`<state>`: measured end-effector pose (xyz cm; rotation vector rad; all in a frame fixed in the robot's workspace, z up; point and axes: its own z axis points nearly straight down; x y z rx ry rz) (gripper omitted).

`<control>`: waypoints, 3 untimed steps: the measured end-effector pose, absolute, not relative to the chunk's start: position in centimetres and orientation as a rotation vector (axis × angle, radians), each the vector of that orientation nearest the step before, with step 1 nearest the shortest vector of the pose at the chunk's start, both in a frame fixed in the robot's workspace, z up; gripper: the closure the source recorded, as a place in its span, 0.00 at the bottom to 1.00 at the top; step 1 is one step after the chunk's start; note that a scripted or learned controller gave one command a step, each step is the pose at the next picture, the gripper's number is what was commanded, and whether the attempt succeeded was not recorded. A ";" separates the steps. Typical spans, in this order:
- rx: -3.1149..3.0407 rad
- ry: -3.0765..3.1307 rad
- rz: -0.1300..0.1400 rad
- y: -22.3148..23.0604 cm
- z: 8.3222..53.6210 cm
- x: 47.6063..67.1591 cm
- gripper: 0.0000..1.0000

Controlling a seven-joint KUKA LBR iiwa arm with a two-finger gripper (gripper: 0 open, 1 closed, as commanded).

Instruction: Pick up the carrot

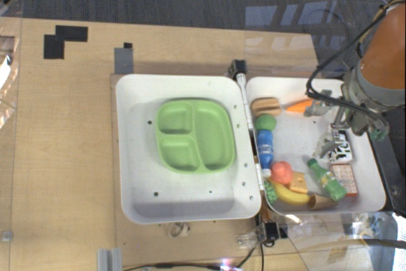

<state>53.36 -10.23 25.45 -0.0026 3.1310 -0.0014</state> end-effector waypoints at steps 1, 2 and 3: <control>-0.119 3.138 0.004 -10.2 15.2 57.2 0.00; -0.074 3.120 -0.010 -17.0 23.5 61.6 0.00; 0.139 3.140 0.005 -18.7 10.4 64.5 0.00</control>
